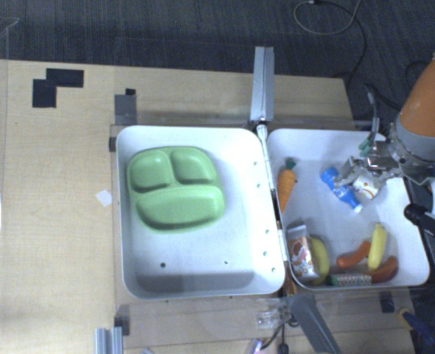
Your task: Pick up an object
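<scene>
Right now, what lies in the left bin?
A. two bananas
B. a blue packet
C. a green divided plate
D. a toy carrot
C: the green divided plate lies alone on the floor of the left bin, while the toy carrot, the bananas and the blue packet are all in the right bin.

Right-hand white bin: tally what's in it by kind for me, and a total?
Orange toy carrot with green top: 1
Blue crumpled wrapper: 1
Yellow toy bananas: 2
Red toy sausages: 2
Red-and-white printed packet: 1
Dark slim bar along the near wall: 1
Total: 8
The small white item at the gripper is too blurred to identify.
</scene>
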Robot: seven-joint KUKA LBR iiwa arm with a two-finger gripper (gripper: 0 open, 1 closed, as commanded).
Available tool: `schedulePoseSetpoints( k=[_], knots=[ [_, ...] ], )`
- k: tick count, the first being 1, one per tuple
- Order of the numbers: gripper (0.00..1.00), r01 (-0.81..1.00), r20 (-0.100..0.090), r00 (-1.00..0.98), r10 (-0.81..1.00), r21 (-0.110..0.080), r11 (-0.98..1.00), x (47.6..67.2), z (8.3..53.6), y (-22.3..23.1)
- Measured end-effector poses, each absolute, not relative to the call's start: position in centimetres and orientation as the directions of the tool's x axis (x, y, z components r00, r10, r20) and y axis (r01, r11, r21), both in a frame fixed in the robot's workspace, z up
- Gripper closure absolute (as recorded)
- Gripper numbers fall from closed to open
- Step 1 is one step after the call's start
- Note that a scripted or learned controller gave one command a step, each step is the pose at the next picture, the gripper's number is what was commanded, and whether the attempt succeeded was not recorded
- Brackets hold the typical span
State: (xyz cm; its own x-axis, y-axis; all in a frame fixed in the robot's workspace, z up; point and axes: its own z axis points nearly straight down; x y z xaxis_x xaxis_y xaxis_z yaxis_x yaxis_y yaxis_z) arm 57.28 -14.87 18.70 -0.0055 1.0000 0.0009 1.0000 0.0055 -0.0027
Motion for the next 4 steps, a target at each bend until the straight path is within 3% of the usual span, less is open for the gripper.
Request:
schedulePoseSetpoints(
  k=[1,2,3,4],
  knots=[
    [0.0,0.998,0.001,-0.059,0.998,-0.003,0.059,59.3,14.5,-10.2],
    [0.0,1.0,0.0,-0.024,1.0,0.001,0.024,60.3,9.9,-13.7],
    [1.0,1.0,0.001,-0.027,1.0,0.001,0.027,60.4,10.8,-13.6],
    [1.0,0.999,0.0,0.037,0.999,0.0,-0.037,59.0,19.7,-12.0]
  ],
)
